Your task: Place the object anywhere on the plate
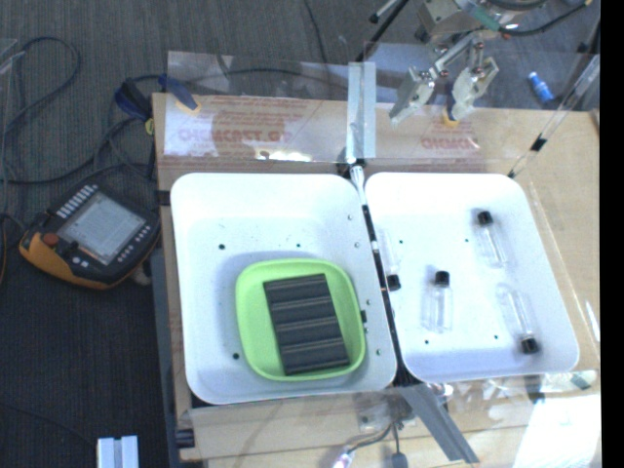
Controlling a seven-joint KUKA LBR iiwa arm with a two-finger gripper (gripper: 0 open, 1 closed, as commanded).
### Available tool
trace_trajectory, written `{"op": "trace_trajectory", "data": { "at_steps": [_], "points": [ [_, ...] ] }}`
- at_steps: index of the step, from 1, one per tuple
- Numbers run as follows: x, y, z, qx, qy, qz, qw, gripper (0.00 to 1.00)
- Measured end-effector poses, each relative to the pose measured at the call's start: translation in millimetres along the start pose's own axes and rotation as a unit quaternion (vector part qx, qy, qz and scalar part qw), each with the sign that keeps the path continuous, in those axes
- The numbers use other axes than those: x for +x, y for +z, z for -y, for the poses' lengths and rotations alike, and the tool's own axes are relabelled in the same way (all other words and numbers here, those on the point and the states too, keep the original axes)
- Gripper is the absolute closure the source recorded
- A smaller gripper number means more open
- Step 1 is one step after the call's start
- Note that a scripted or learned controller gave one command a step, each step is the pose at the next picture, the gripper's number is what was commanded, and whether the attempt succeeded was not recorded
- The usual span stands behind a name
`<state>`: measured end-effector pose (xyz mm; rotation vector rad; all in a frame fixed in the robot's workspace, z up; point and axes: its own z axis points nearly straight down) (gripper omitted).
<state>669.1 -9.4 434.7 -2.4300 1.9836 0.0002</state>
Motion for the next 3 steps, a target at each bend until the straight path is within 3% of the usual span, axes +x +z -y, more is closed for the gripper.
{"op": "trace_trajectory", "data": {
  "at_steps": [1,2,3],
  "points": [
    [-4.8,0.3,0.9,0.000,-0.093,0.000,0.9957,0.00],
    [6.0,0.5,-1.4,-0.001,-0.238,0.001,0.9713,0.00],
    [6.6,0.7,-1.6,-0.001,-0.373,0.001,0.9279,0.00]
  ]
}}
